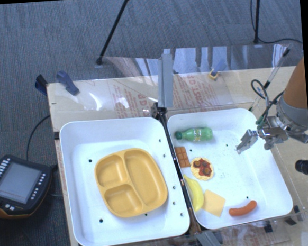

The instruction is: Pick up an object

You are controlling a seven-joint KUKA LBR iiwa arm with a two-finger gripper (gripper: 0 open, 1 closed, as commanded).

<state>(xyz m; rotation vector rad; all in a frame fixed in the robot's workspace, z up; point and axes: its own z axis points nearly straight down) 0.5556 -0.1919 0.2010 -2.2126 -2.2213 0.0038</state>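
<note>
The claw [255, 139] hangs over the right bin [265, 190], near its right wall, at about three o'clock within that bin. Its two fingers are spread apart with nothing between them: one finger [245, 140] reaches out toward nine o'clock, the other sits closer to the wrist. The grey arm [296, 108] with its orange band comes in from the right edge.

All the loose things lie to the left of and below the claw. The green bottle [194, 134] lies on its side near the bin's top left, at about ten o'clock from the claw and well apart from it. The small round pizza [202, 168] sits at about eight o'clock from the claw, the nearest thing to it but not touching. Just left of the pizza, against the bin's left wall, is a brown chocolate bar [182, 156]. Lower down, the banana [195, 193] lies along the left wall, with the yellow cheese slice [214, 202] touching its right side. The sausage [242, 209] rests near the bin's bottom wall, at about six o'clock from the claw, well apart.

The left bin [76, 152] holds a yellow divided plate [130, 182] with three compartments. Both bins sit on the desk [136, 94]. A handheld control pad [15, 184] lies on the floor at the far left.
</note>
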